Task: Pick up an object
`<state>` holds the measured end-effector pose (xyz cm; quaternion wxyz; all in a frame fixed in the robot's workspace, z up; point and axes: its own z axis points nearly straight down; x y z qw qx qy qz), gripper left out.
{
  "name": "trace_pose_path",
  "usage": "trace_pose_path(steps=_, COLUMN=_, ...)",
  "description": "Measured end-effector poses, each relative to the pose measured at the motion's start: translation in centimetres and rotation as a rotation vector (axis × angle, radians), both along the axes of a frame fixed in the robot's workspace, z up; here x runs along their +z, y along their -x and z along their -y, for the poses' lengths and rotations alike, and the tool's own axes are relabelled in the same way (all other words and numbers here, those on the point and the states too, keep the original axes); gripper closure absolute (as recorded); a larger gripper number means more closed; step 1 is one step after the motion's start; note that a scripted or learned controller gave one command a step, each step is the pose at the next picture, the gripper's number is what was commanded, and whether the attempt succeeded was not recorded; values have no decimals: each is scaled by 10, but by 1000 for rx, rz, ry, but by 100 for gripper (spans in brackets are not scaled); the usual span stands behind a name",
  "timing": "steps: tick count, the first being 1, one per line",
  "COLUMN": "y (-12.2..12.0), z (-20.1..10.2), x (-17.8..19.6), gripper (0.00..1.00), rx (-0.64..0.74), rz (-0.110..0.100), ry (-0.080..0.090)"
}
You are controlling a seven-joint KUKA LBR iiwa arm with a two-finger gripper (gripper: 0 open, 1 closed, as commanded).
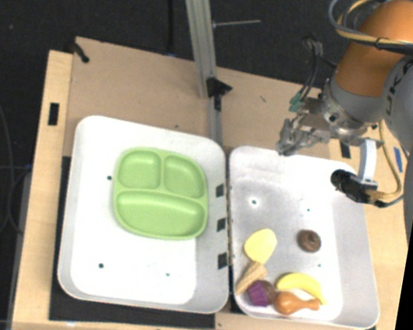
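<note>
With my gripper (291, 145) poised over the far rim of the right bin (354, 226), the step in hand is the approach: no object has been reached yet. Whether the gripper is released or clenched I cannot tell at this angle; nothing is visibly carried.

Candidate objects lie in the near part of the right bin, well apart from the gripper:
- a brown round piece (309, 240), standing alone toward the middle;
- a pale yellow piece (260, 245) near the bin's left wall;
- a tan cone-like piece (251, 275) just below it;
- a purple piece (260, 293), a yellow banana (302, 284) and an orange-brown drumstick (295, 301), clustered close together at the near edge.

The left bin (79, 256) holds a green divided plate (161, 194).

I judge the brown round piece the cleanest target, having free space around it. The next move calls for travel toward the near side, centring above the chosen item, then descent.
</note>
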<state>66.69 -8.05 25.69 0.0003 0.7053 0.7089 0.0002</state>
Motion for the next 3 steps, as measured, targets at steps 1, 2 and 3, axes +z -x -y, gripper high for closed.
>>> trace_pose_path(steps=1, y=6, z=-56, x=3, gripper=100, rx=2, rz=-1, ry=-2)
trace_pose_path(steps=2, y=17, z=-102, x=9, gripper=100, rx=2, rz=-1, ry=-2)
trace_pose_path(steps=3, y=24, z=-153, x=6, gripper=100, rx=2, rz=-3, ry=-2)
